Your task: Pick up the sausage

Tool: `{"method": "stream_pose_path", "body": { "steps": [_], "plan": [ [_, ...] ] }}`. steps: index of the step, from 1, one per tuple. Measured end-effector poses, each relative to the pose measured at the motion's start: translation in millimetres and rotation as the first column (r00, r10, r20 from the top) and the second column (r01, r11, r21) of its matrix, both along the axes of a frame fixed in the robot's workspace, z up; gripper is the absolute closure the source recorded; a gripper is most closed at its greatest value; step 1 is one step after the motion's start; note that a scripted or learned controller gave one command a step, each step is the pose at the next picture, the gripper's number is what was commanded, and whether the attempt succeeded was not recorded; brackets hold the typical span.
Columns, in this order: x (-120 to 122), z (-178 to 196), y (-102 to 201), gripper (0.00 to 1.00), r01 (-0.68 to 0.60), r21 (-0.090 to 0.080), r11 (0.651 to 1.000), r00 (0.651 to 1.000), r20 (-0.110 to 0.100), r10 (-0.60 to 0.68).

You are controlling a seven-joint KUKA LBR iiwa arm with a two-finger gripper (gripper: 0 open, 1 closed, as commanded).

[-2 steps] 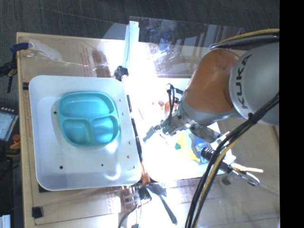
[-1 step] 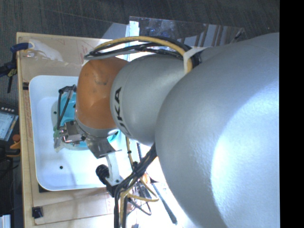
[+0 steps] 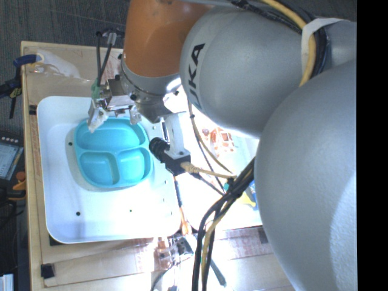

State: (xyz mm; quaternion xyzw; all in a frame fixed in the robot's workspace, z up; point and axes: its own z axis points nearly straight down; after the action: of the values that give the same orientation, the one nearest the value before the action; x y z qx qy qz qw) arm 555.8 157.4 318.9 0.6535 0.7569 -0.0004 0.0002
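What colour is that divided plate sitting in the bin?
Light blue. The plate shows clearly in the camera view, lying in the white bin.

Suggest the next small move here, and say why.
Probably lift the claw a little off the far rim of the blue divided plate in the left bin. I see no sausage at its tips, and the arm covers much of the right bin.

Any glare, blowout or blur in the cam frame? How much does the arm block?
Camera view: the right bin is blown out near white, its contents hard to read; the left bin is evenly lit, with the blue divided tray crisp. The arm looms large and soft, covering most of the right half. The gripper sits at the tray's top edge in shadow.
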Motion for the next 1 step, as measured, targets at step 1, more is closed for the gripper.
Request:
{"method": "stream_pose_path", "body": {
  "steps": [1],
  "plan": [
    [17.5, 117.5, 54.9, 0.00, -0.055, 0.001, 0.998, 0.998, 0.000, 0.055]
  ]
}}
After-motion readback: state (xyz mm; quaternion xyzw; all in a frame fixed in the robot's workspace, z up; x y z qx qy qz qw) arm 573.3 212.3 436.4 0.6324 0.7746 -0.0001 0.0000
